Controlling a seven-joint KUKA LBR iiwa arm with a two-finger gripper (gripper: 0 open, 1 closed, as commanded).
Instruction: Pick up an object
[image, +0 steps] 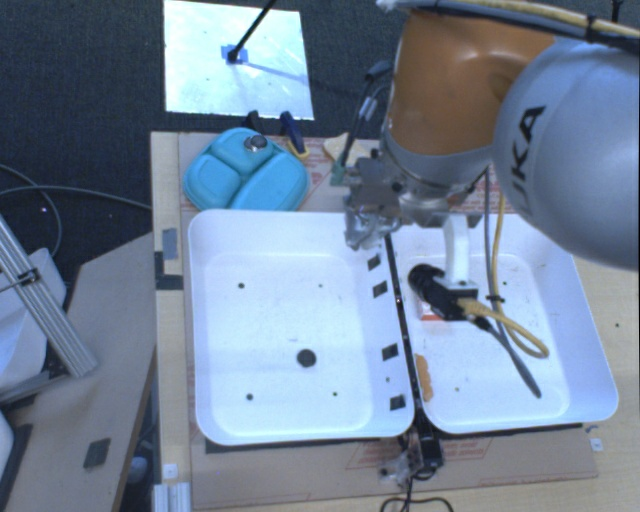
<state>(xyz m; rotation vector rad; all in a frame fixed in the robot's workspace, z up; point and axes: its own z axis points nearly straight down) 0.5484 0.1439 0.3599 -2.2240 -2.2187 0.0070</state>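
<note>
Small dark round disc (306, 357) sits on the floor of the shallow white bin (230, 300) at the view's left; the grey two-finger gripper (364, 232) hangs over the bins' shared rim, well apart from it; spread or closed, I cannot tell.

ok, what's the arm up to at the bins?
The grey KUKA arm reaches in from the right, its claw above the far end of the seam between the shallow white left bin and shallow white right bin. Nothing visibly held. A small dark round disc lies in the left bin, a small orange piece in the right.
</note>
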